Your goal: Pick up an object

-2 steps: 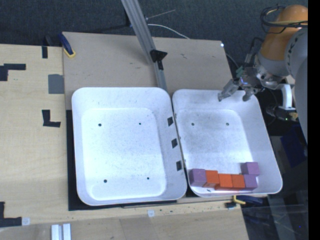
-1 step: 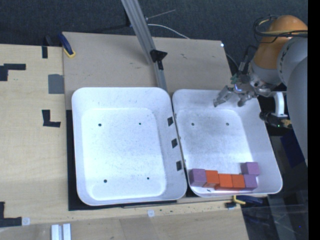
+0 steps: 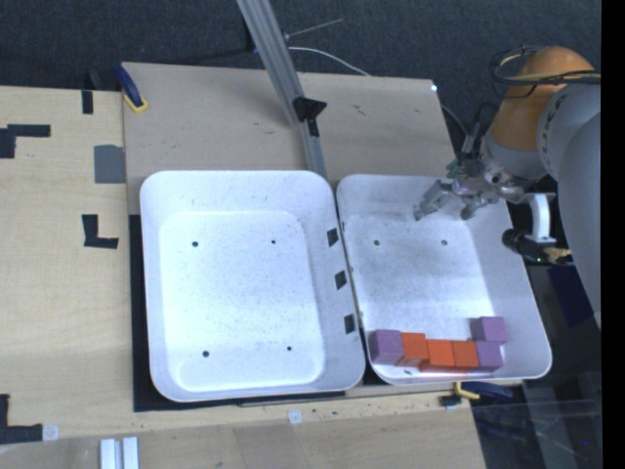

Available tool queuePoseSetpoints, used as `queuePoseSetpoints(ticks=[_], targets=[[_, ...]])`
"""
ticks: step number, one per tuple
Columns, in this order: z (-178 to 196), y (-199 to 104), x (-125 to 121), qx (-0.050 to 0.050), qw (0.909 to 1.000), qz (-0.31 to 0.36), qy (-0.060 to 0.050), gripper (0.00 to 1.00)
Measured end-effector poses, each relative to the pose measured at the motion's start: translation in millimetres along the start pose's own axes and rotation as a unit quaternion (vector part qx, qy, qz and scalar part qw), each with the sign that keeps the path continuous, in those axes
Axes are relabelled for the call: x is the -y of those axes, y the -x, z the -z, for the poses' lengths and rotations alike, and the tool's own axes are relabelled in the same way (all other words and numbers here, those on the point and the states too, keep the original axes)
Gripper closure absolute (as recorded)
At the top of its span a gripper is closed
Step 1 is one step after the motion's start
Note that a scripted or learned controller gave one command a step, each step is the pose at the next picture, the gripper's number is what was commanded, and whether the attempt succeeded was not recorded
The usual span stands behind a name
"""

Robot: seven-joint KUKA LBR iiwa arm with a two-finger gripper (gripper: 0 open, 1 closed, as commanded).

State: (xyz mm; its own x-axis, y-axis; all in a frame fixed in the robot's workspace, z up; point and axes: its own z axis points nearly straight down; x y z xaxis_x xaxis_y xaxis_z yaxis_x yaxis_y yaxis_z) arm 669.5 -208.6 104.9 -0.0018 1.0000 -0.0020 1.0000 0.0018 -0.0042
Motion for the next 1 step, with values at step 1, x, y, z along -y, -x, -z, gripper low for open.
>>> queuePoseSetpoints(ticks=[1], targets=[[-1.3, 0.3, 24.2, 0.0, 1.0, 0.0, 0.0, 0.0]])
